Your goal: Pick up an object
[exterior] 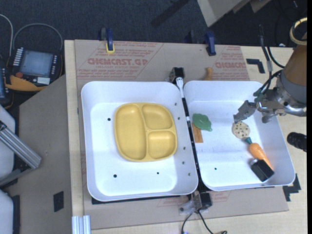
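Two shallow white bins side by side on the surface (146, 52), which is a brown board with red lettering.

Left bin (97, 179): one item, a yellow divided plate (145, 130) with three compartments, sitting roughly centre, flat.

Right bin (219, 172): four items.
- One green leaf-shaped piece (202, 122), near the bin's left wall, well apart from the rest.
- One round pale cookie with dark specks (240, 128), mid-bin toward the right.
- One orange carrot-shaped toy (258, 151) with a green tip, just below-right of the cookie, tip nearly touching it, lying at a slant.
- One small black block (262, 170), just below the carrot, near the bin's lower right corner.

Arm comes in from the right, over the right bin's upper right part. Pincer (253, 110) sits just above the cookie in the view; one grey finger (243, 112) points down-left toward it, a second part shows to its right. Nothing visible between the fingers, so no object held. Cannot tell whether the fingers are spread or closed from this angle, and cannot tell whether the finger touches the cookie or is above it.

Two blue clamps (108, 37) on the board's far edge, one above each bin. One handheld control unit with a screen (34, 65) off the board at left, cable looped behind it.
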Robot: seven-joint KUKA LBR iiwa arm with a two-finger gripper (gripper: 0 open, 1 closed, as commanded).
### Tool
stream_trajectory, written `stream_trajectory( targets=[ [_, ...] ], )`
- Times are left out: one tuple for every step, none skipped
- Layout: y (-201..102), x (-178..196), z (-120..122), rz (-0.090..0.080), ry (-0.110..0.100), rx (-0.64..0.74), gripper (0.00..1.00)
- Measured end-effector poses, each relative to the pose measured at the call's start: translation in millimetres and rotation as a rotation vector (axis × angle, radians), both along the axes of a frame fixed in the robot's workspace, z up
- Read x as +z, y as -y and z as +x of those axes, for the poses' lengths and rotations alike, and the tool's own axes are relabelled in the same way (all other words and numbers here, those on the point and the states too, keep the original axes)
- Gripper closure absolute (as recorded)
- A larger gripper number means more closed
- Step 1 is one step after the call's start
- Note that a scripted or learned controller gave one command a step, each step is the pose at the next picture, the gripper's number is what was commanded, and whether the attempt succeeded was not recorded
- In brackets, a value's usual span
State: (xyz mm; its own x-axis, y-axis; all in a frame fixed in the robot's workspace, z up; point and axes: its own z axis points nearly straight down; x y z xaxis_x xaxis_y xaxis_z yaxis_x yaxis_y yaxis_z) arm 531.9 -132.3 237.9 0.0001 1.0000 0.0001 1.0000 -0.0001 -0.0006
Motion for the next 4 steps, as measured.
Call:
stream_trajectory(
  targets=[
    [0.2,-63.9,0.2,0.002,-0.008,-0.001,0.0],
    [-7.3,-109.3,-0.5,0.003,-0.007,0.0,0.0],
    [-7.9,-155.6,-1.1,0.002,-0.004,-0.002,0.0],
    [-7.4,-142.9,0.0,-0.001,0.002,-0.002,1.0]
  ],
)
